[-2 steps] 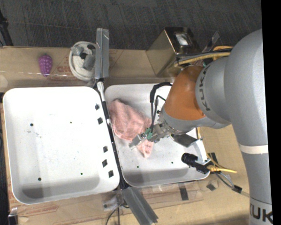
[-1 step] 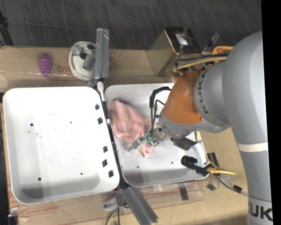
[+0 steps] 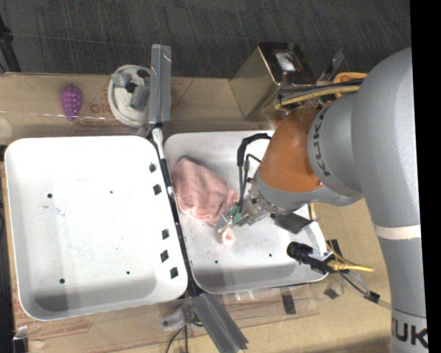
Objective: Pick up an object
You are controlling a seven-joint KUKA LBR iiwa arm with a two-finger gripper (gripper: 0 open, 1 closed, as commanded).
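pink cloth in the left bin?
No. The pink cloth lies crumpled in the right bin, against its left wall, with the pincer at the cloth's lower right edge.

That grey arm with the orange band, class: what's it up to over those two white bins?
The grey KUKA arm with the orange band reaches in from the right over the right-hand shallow white bin. Its claw sits low beside a crumpled pink cloth, next to a small pale pink object on the bin floor. Nothing is visibly lifted yet. A small purple grape-like toy lies on the bench behind the left-hand white bin.
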